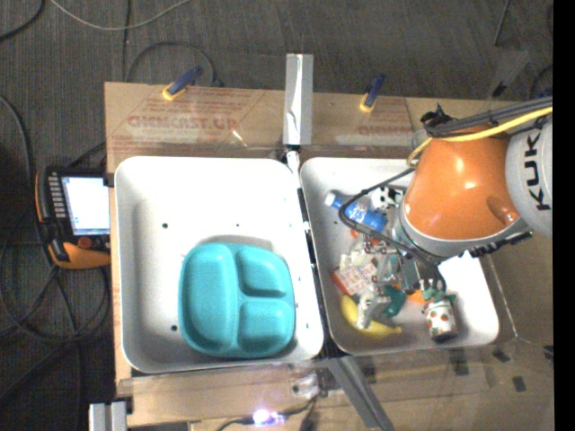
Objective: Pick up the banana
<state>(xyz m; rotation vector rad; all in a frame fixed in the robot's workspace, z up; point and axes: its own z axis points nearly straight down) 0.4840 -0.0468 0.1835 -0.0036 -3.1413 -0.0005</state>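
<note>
The banana point(370, 322) lies low in the right bin point(490, 326), half under clutter, with the hand point(388, 287) just above it; whether the hand is apart or together I cannot tell. A grab could catch the neighbouring toy or wrapper instead. The arm reads "KU"; the cardboard's print is unreadable.

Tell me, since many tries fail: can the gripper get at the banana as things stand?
Probably yes. The gripper hangs right above the banana in the right bin, but clutter lies against the banana, so a clean grasp is doubtful.
</note>
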